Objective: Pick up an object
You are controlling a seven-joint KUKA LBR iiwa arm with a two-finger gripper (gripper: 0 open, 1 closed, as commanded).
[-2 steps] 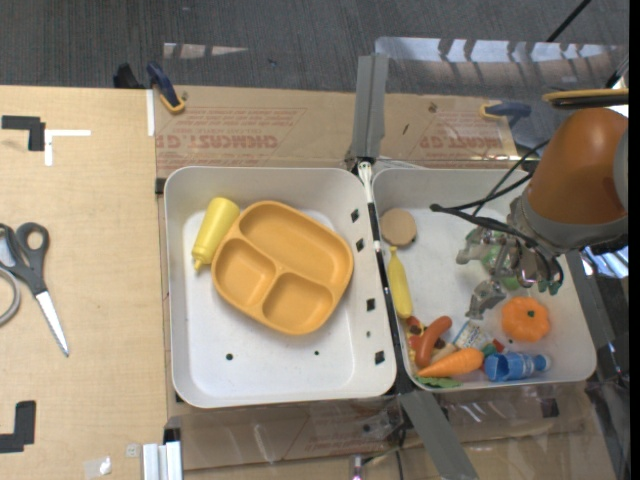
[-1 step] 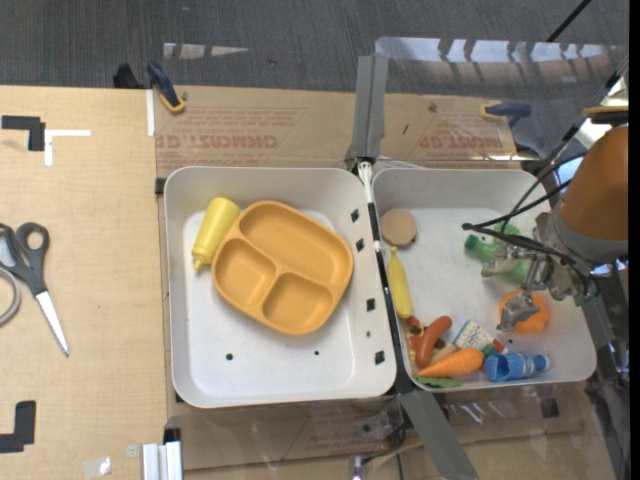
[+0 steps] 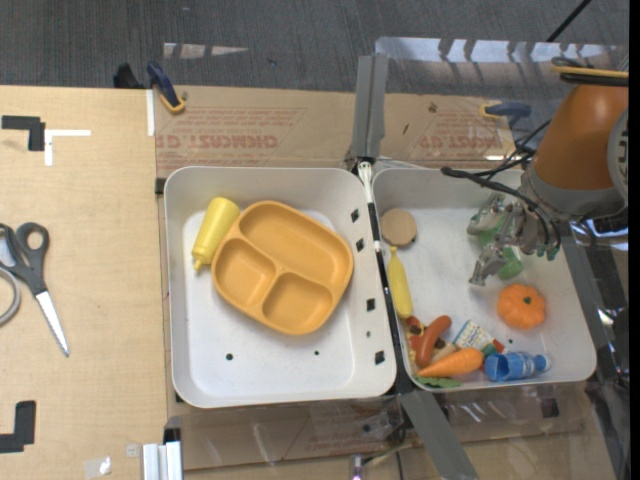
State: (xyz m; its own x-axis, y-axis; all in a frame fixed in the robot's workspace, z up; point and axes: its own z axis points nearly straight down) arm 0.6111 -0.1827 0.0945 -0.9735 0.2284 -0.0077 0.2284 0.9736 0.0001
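My gripper (image 3: pixel 492 264) hangs low over the right bin (image 3: pixel 440 198), in its right half, under the orange-banded wrist (image 3: pixel 580 143). Something green (image 3: pixel 511 264) shows right beside its tip; I cannot tell whether it is held. An orange pumpkin-like toy (image 3: pixel 522 306) lies just below and to the right of the gripper. A round tan disc (image 3: pixel 399 228) sits at the bin's upper left. A yellow banana-like piece (image 3: pixel 400 283) lies along its left wall.
A carrot (image 3: pixel 450 364), a red sausage (image 3: pixel 430 338) and a blue bottle (image 3: pixel 515 366) crowd the right bin's front edge. The left bin (image 3: pixel 290 368) holds a yellow divided plate (image 3: pixel 283 265) and a yellow bottle (image 3: pixel 213 230). Scissors (image 3: pixel 35 278) lie on the bench at far left.
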